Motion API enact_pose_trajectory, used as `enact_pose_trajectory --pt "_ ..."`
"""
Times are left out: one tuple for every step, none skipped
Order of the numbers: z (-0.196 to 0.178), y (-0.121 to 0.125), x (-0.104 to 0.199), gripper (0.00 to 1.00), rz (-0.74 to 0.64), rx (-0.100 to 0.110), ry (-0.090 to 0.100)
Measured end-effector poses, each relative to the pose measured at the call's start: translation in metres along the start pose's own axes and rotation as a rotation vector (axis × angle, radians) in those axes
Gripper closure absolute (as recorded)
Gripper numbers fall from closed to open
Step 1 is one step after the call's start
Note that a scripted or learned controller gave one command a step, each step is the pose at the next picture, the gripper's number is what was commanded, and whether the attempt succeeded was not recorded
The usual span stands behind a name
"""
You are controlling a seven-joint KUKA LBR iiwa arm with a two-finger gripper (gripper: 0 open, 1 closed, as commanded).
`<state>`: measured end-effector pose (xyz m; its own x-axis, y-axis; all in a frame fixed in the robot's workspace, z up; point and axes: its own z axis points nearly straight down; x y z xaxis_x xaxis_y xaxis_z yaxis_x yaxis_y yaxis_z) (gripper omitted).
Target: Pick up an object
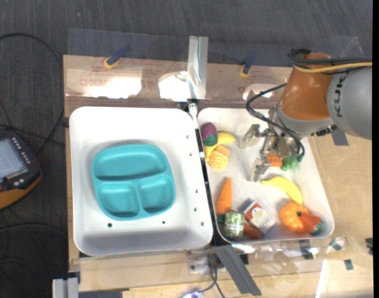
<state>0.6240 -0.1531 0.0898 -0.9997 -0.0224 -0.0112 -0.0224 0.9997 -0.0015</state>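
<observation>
From the camera view, the gripper (259, 152) is seen low in the right bin (319, 191), fingers spread apart, nothing clamped. A small carrot (275, 160) sits just beside them, banana (285, 187) below. Grasp step looks underway; closing on the carrot is probably needed next

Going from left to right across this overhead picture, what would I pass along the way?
Handheld screen device → teal divided tray in the left white bin → purple toy → orange carrot → the tool → yellow banana → orange pepper.
</observation>
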Motion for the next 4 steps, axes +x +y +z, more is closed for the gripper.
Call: enact_pose_trajectory --pt "-0.001 -0.072 0.063 0.00 -0.024 0.005 0.000" --pt "-0.003 -0.043 0.124 0.00 -0.051 0.003 -0.004" --pt "-0.002 -0.017 0.085 0.00 -0.211 0.007 0.001" --pt "-0.003 -0.018 0.108 0.00 -0.188 0.004 -0.008"
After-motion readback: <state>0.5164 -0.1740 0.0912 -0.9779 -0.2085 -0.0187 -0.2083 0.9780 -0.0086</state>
